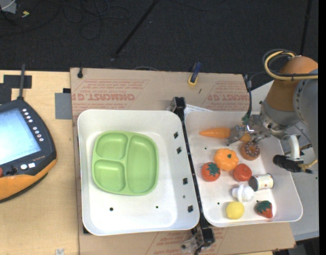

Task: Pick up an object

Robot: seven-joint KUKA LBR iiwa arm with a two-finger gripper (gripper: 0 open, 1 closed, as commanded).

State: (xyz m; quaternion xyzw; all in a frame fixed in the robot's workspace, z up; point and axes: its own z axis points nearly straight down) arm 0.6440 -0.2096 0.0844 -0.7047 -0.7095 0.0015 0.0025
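The grey arm with its orange band (pixel 290 84) runs out of the picture at the right, so its upper links are cut off. Its two-finger gripper (pixel 247 134) sits low over the right white bin's (pixel 290 209) far edge, too small and cluttered to read. It partly covers a brown ring-shaped toy (pixel 251 151). The orange-and-grey handheld screen unit (pixel 19 150) is cropped by the left edge.
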